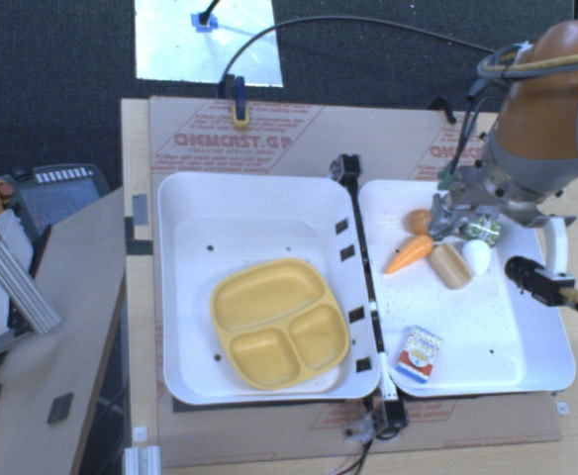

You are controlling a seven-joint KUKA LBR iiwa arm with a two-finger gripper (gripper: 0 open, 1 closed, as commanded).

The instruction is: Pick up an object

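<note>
A small cluster of objects lay in the upper part of the right bin (536, 364): an orange carrot (409, 254) pointing down-left, a tan cylindrical block (449, 265) just beside it, a white egg-shaped piece (477, 257) touching the block's right side, a round orange item (420, 222) behind the carrot, and something green and shiny (484, 231) partly under the arm; the claw (451, 218) hung low over this cluster, its tip among the objects near the round orange item (whether it was spread or pinching anything could not be told, since the wrist hid it); nothing was visibly gripped; a small red, white and blue carton (419, 354) lay well apart near the bin's lower left corner; the left bin (185, 265) carried a yellow three-compartment tray (279, 321) in its lower half; both bins sat side by side on a cardboard sheet on the tabletop (136, 295); the grey arm (556, 107) reached in from the right.
</note>
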